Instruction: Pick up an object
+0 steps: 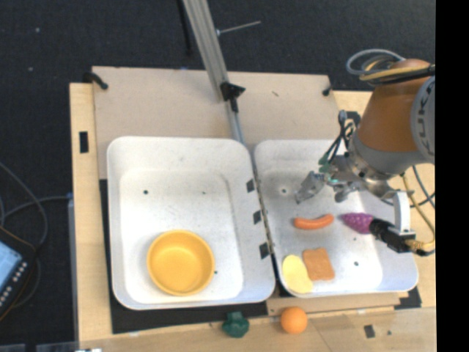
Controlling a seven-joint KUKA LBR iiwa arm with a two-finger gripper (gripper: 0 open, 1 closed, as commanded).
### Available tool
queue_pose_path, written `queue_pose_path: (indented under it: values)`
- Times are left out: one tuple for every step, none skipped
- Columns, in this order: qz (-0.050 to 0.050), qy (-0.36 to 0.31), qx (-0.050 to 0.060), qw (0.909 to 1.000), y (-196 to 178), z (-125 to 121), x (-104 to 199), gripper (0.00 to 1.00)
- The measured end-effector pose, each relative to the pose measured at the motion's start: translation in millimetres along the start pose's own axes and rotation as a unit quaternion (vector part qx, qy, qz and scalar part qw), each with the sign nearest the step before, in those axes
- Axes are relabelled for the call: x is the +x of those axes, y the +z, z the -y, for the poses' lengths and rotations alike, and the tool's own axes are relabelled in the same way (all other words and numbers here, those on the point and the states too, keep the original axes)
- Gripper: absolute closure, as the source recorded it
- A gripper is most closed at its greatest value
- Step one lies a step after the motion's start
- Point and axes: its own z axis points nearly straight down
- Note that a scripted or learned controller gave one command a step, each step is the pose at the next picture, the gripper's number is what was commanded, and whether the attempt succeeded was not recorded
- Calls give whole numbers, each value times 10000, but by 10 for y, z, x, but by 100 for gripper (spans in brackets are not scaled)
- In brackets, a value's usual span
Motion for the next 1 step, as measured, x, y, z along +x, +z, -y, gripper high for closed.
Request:
queue_pose_path:
  values:
    - [1, 7, -4, 10000, -1, -1, -2, 0]
